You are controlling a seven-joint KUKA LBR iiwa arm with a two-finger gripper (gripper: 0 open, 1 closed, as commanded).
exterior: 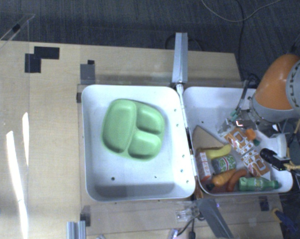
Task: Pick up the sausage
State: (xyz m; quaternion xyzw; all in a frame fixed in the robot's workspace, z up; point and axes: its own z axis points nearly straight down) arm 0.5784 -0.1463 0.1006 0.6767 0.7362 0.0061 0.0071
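The sausage [237, 179], reddish-brown and curved, lies near the front edge of the right bin [209, 101]. An orange carrot-like piece [221, 179] is on its left and a green bottle [257, 184] on its right. My gripper [238, 119] hangs over the right-hand middle of that bin, above crinkled orange-and-white snack packets [245, 147]. It is well behind the sausage and apart from it. Nothing shows between its tips.
A yellow banana [218, 152], a green can [226, 163], a red box [205, 166] and a brown card wedge [204, 135] crowd the right bin's front. The left bin [95, 148] holds a green divided plate [133, 129]. A metal post [179, 59] stands behind the bins.
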